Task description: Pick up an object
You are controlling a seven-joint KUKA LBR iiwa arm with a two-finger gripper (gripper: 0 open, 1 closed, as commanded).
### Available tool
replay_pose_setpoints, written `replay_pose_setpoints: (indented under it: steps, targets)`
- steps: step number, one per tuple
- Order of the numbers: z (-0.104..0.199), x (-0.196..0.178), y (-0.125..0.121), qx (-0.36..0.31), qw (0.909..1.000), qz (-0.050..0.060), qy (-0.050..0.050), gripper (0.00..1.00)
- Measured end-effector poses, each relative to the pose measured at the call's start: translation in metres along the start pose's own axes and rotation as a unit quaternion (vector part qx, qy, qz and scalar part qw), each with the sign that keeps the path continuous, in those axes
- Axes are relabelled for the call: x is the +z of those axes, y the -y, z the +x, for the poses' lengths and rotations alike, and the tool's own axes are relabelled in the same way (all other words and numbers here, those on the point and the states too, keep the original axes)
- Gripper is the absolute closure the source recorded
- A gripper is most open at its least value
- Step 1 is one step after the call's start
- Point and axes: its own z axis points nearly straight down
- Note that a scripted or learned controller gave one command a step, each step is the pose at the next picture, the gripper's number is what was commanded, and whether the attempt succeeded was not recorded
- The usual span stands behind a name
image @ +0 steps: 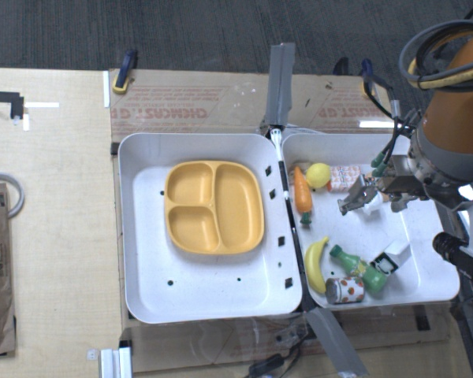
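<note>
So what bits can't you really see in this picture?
- Grey two-finger gripper, camera view: too small and blurred to tell how its fingers stand.
- Small red-and-white can: label too small to read.
- White and red box: partly hidden behind the round yellow lemon.
- Green plastic bottle: label blurred.

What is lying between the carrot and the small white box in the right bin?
In the camera view, a yellow lemon lies between the carrot and the white box, seemingly touching both.
</note>
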Motion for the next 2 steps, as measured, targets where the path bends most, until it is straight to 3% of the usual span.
replay_pose_setpoints:
  steps: [1, 2]
  targets:
    - [-0.013, 0.104, 0.000, 0.042, 0.9991, 0.001, 0.000, 0.00]
    - [-0.054, 0.219, -0.025, 0.015, 0.9999, 0.000, -0.001, 0.00]
